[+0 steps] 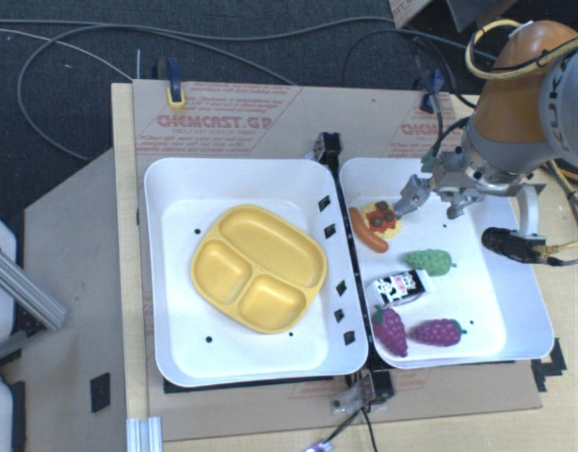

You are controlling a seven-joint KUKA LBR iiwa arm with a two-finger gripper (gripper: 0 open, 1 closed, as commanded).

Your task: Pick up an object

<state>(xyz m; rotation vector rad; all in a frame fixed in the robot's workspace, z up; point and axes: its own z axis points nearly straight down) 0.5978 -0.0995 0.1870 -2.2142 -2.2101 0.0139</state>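
Overhead: slanted view down on a bench with two shallow white bins side by side.
Left bin: holds a yellow tray with three compartments, lying flat near the bin's middle, nothing in it.
Right bin: holds five small toy foods, loosely scattered, apart enough to be taken singly.
Hot dog: toward the far left of the right bin, close to the divider, slanted.
Green piece: just right of and nearer than the hot dog.
Carton: black and white, near the bin's middle, tilted.
Purple grapes: near left corner of the right bin.
Second grapes: just right of the first bunch, lying on its side.
Arm: grey with an orange band, reaching in from the right over the far part of the right bin.
Gripper: over the far side of the right bin, just right of the hot dog; one finger points toward it.
Grasp: nothing seen between the fingers; how wide they stand cannot be told.
Likely target: the hot dog, being closest to the fingers.
Progress: no object lifted yet; all five lie on the bin floor.
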